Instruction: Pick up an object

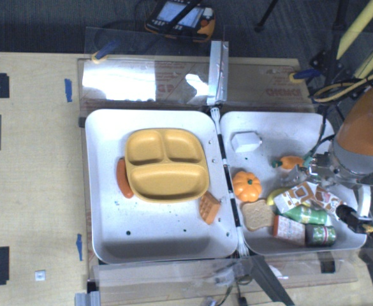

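Looking down, we find the grey two-finger gripper (314,171) low in the right white plastic bin (269,123), over a crinkled printed snack packet (304,198); we cannot tell how it is set. Nearby sit a ribbed orange toy pumpkin (247,186) and a flat toast slice (257,215). A glossy yellow divided tray (166,164) rests in the left bin (103,171).

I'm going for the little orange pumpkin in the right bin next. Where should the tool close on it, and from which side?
Judging from this view, come straight down on the pumpkin and close across its round body, below the stem. It sits upright, open bin floor above it; the bread slice crowds its lower edge, so set the fingers left and right.
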`<state>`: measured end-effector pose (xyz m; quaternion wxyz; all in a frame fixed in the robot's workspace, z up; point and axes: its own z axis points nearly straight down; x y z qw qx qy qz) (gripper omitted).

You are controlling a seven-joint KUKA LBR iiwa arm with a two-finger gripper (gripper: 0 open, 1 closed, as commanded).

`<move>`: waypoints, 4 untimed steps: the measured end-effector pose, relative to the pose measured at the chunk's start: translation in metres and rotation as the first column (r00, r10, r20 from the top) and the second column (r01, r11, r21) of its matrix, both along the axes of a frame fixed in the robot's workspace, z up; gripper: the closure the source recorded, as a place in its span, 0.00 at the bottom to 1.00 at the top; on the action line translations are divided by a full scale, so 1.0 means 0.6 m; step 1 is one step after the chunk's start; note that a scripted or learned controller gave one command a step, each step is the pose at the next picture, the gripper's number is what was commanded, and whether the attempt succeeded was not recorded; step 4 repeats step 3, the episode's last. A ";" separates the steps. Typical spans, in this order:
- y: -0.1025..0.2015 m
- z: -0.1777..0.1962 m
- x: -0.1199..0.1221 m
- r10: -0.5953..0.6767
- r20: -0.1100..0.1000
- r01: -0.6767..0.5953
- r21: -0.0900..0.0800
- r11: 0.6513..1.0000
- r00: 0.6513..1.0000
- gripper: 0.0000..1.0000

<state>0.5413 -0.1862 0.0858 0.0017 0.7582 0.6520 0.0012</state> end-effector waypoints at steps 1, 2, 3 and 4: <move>0.055 0.007 0.075 0.287 -0.001 -0.287 -0.002 0.958 0.958 0.00; 0.054 0.024 0.076 0.286 0.002 -0.286 -0.003 0.958 0.958 1.00; 0.173 0.214 0.079 0.479 -0.002 -0.479 0.000 0.878 0.878 1.00; 0.173 0.214 0.079 0.479 -0.002 -0.479 0.000 0.878 0.878 1.00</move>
